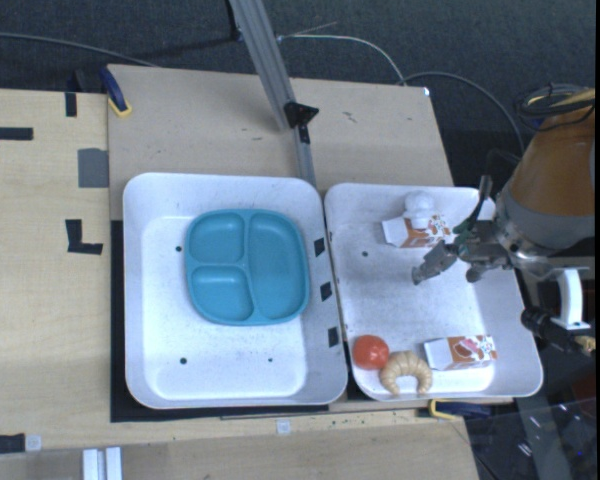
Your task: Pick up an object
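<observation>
The right bin [380, 288] holds several objects. A small white and orange carton with a white cap [416, 226] lies near its far edge. At the front edge sit a red ball-like fruit [371, 350], a tan croissant [407, 371] and a second white and orange carton [461, 352]. My gripper [450, 271] hangs over the right middle of this bin, just below and right of the capped carton. Its two dark fingers are spread apart and open, with nothing between them.
The left bin [155, 298] holds a blue plate with three compartments [248, 266]. A grey metal pole [270, 58] slants in from the top toward the gap between the bins. The orange-banded arm [555, 183] fills the right side.
</observation>
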### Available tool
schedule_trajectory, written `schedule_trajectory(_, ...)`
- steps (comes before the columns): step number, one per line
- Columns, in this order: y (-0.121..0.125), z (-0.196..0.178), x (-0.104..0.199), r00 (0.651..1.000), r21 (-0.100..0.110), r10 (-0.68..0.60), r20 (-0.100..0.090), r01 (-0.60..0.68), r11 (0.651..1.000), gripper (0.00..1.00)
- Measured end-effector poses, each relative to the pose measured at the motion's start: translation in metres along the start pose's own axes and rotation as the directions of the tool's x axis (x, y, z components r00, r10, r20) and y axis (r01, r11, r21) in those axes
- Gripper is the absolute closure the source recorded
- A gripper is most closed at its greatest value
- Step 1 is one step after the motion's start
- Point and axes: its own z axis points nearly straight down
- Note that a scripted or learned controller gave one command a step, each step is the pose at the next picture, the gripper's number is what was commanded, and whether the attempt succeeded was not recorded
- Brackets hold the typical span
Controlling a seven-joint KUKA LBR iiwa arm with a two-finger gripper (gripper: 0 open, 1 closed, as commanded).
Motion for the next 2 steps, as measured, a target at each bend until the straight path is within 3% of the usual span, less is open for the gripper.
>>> schedule_trajectory(1,0.000,0.000,0.000,1.000,0.000,0.000,0.000,0.000,1.000,0.00)
schedule_trajectory(2,-0.002,0.043,0.002,1.000,0.004,0.001,0.000,-0.001,1.000,0.00)
